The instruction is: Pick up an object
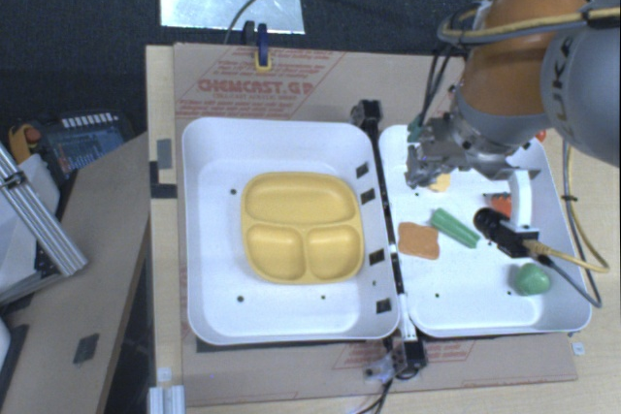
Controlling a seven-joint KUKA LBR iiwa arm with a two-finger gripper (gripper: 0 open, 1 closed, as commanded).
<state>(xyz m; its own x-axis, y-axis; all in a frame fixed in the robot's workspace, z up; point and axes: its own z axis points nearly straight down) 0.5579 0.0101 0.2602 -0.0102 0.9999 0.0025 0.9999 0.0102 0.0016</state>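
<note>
The gripper [424,172] is lowered over a small yellow piece [441,181]; its grasp cannot be told. The piece (judged light, rigid) is best pinched across its width.

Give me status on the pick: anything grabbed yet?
Done: the arm is over the right bin, with the gripper low at its far left corner. In hand: nothing visibly held; a small yellow piece lies right by it. Left: the grasp and lift. The orange slab, green stick and green ball lie untouched.

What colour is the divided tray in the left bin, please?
Yellow; the divided tray shows clearly in the camera view.
</note>
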